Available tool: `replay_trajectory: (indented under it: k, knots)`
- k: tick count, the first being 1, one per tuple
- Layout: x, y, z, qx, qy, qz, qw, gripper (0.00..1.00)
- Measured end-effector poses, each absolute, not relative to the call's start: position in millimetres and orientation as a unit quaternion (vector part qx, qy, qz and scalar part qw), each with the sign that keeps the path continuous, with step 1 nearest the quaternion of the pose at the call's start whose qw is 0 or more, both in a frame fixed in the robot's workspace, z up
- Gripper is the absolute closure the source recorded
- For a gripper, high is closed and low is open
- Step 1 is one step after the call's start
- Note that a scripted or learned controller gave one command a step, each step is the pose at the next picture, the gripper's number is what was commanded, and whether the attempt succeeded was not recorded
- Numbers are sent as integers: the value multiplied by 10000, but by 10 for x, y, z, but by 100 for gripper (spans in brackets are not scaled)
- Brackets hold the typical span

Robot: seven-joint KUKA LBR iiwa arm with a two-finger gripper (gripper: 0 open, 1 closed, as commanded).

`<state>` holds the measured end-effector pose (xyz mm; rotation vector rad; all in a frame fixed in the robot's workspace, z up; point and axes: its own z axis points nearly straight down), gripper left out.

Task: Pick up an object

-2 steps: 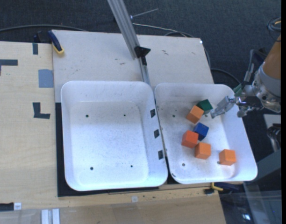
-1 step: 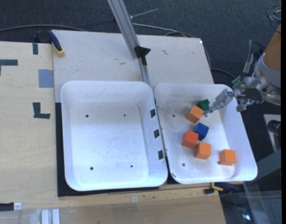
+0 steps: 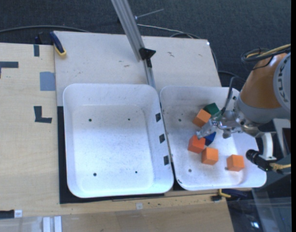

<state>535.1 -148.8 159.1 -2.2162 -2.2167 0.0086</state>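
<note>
A: Where is the arm (image 3: 264, 93) for you right now?

B: It reaches in from the right, over the right bin (image 3: 179, 170). Your hand (image 3: 212, 127) sits low among the blocks there, in the middle of the cluster.

A: Is the hand open or gripping something?

B: You cannot tell from this angle. The tips are lost in the blocks, so I won't say open or closed, nor that anything is held.

A: What lies around it?

B: On the far side you have an orange block (image 3: 202, 116) with a green block (image 3: 212, 108) touching it, just beyond. A blue block (image 3: 209, 137) shows just under the hand, partly hidden. Left of that is a darker orange block (image 3: 196, 144), and on its near right corner a second one (image 3: 210, 155), touching or nearly so. A last orange block (image 3: 235, 163) lies apart, toward the near right corner of the bin.

A: And the other bin?

B: The left bin (image 3: 70, 144) sits beside it on the bench (image 3: 22, 129), the two rims touching along the middle. A grey metal rail (image 3: 126, 18) slants in from the far side, ending where the bins meet.
</note>
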Motion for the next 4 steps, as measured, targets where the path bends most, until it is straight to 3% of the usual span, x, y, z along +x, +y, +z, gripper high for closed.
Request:
replay_trajectory:
  k: [1,2,3,4]
  knots:
    - [5467,-1209,1160,-7070,-7071,-45,-99,0]
    - [6328,-584,2569,-7052,-7090,-30,-32,0]
    - [5872,-1195,1586,-7089,-7053,44,35,0]
    - [5655,-1099,1160,-7066,-7076,-34,-66,0]
